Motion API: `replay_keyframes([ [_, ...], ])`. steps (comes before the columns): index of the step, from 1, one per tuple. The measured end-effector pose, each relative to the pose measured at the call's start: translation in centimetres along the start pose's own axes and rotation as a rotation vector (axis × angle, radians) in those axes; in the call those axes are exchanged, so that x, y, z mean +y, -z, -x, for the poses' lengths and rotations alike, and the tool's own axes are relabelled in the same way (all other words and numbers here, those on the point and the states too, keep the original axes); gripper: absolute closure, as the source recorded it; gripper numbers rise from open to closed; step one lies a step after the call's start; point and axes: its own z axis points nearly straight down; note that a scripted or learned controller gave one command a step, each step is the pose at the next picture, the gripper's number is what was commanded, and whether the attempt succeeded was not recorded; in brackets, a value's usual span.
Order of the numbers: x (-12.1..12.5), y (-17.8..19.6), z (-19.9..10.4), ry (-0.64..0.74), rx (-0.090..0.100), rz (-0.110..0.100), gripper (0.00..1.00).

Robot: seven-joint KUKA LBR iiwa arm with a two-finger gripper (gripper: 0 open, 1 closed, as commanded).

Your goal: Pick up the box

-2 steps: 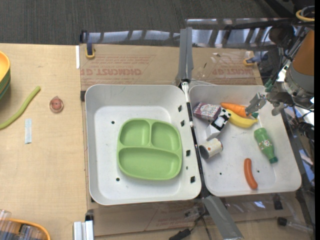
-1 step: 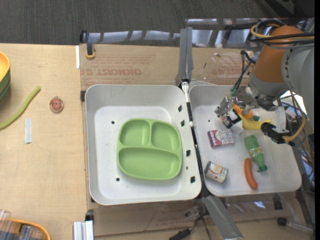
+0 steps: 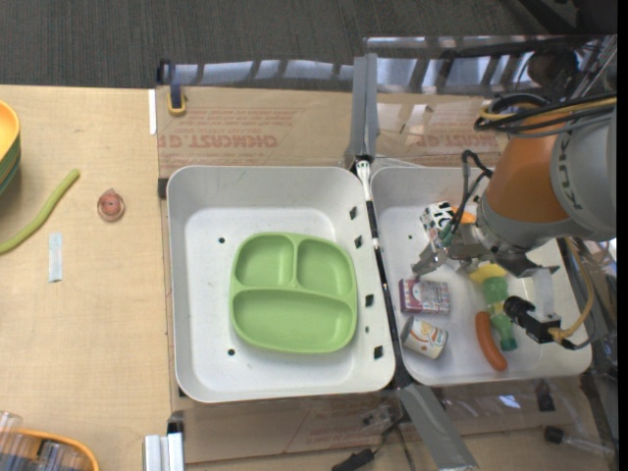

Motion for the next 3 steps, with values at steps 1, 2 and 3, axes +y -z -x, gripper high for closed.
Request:
replay_keyframes([
  [1, -5.6, -0.1, -1.2, 0.439, 0.002, -0.002, 0.00],
  [2, -5.6, 0.8, -1.1, 0.433, 0.002, -0.001, 1.00],
  [3, -0.8, 9.9, -4.2, 0.274, -0.001, -0.001, 1.00],
])
